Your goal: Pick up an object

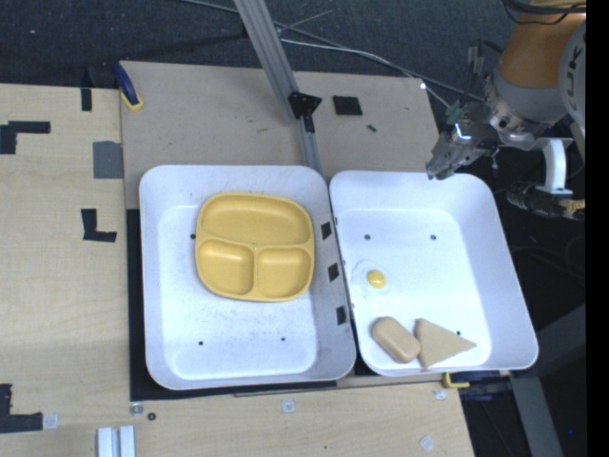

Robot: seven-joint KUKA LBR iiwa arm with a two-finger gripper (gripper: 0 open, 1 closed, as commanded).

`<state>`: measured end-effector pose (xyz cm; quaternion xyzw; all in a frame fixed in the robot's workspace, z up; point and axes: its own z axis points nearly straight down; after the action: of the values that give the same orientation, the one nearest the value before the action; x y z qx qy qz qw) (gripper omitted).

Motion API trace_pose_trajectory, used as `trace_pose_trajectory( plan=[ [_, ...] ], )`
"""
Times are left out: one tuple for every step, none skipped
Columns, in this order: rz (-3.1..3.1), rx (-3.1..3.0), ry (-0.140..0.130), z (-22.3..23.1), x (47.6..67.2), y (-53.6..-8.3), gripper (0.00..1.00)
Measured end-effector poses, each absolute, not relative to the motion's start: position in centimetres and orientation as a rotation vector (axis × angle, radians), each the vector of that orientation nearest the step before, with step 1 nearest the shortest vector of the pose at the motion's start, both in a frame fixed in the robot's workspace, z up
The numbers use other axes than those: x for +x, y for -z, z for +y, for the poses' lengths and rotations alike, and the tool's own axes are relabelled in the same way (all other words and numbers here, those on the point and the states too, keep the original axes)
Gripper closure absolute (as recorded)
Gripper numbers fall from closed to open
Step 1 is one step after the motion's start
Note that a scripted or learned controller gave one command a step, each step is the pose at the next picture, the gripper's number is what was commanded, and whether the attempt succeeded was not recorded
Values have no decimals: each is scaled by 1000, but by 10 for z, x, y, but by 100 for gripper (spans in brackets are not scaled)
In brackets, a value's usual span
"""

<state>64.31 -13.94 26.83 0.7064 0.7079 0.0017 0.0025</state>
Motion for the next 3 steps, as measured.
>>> trace_pose_trajectory(
  plan=[
    [2228, 2217, 1, -89, 627, -271, 100],
    [2229, 2218, 3, -34, 602, -262, 100],
    [2230, 2217, 3, 26, 593, -249, 100]
  ],
)
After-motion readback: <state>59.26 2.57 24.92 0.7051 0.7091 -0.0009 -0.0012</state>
